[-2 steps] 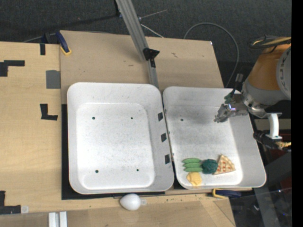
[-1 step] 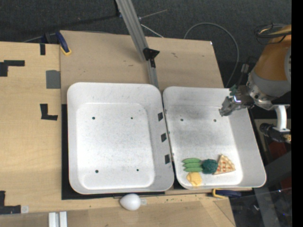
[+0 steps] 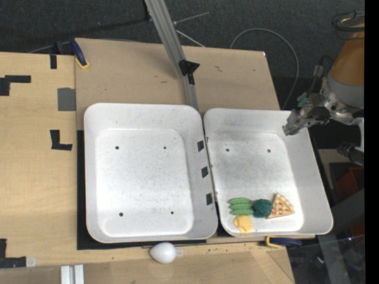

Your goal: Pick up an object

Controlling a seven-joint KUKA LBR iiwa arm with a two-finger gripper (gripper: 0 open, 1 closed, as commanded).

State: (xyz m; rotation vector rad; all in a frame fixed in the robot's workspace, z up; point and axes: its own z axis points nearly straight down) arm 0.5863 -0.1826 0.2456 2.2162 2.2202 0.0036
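- The gripper hangs at the far right edge of the right bin; whether its tips are parted cannot be told from this angle.
- The toys lie well apart, at the near end: green pods, dark green piece, pizza slice, yellow piece.
- Nothing stands between.
- A white egg rests on the bench outside the left bin.
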